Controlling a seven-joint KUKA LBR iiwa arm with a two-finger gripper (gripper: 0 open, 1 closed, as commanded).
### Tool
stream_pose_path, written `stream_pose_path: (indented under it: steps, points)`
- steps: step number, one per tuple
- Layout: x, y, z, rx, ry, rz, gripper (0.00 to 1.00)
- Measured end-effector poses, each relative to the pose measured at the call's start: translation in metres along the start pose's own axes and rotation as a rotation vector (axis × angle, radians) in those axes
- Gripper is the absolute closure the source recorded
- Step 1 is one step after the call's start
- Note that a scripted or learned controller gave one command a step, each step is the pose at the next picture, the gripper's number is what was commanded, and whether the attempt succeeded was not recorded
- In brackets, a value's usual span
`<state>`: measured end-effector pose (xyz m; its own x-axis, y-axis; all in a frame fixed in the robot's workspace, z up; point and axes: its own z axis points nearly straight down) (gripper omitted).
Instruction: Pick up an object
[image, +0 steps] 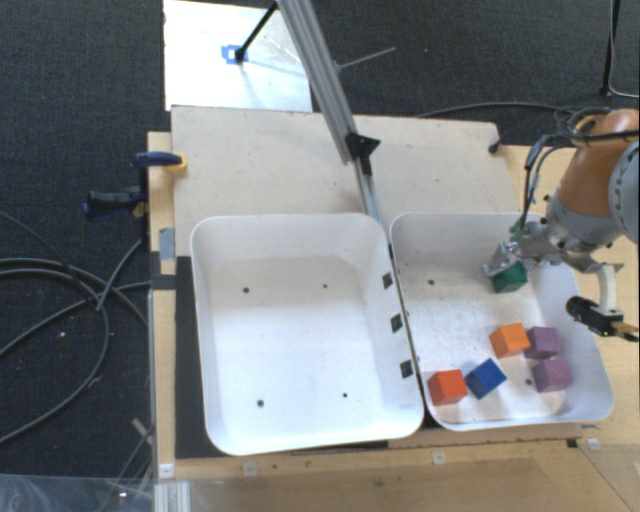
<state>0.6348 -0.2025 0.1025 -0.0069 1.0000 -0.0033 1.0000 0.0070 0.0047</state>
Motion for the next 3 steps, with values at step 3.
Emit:
stream_pose_path:
  steps: [3]
  points:
    - [0.255,-0.113,-0.088,0.009,0.007,-0.004,1.00]
